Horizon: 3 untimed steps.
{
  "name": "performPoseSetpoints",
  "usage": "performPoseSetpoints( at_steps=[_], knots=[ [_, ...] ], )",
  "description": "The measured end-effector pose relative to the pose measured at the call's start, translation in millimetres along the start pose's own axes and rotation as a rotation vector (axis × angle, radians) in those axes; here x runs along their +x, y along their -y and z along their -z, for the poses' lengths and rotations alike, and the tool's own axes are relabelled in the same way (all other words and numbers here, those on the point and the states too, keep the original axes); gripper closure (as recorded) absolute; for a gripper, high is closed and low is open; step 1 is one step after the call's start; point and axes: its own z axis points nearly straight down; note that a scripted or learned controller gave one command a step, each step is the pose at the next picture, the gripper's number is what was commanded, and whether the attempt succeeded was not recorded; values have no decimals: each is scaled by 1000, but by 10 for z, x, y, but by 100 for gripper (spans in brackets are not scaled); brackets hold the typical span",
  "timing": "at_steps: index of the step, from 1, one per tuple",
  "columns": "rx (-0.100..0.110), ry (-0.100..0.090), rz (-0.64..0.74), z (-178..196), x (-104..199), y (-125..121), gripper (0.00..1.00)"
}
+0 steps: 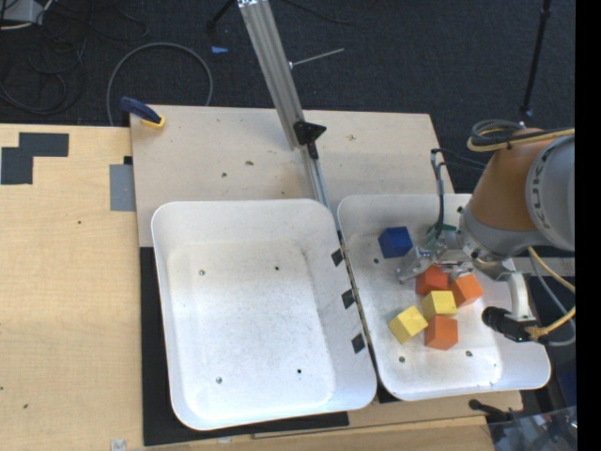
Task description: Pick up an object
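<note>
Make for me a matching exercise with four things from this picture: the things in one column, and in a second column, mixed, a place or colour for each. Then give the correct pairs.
Things:
1. blue cube
2. left bin
3. orange cube nearest the front rim
4. pincer

Descriptions:
A. touches a yellow cube
B. down in the right bin, beside the cubes
C. lies apart, towards the back of the right bin
D. white, next to the right bin

Pairs: 1-C, 2-D, 3-A, 4-B

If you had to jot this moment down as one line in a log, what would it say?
arm: reaching into right bin | gripper: low over orange block, grasp unclear | nearby: blue block, yellow blocks
</note>
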Motion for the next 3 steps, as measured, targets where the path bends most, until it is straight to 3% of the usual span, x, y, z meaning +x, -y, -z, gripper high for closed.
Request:
performPoseSetpoints(
  at_steps=[1, 2, 3],
  knots=[
    [0, -1, -8, 95, -18, 6, 100],
    [-6, -2, 10, 1034, 903, -333, 100],
    [5, -4, 8, 1091, 1621, -160, 100]
  ],
)
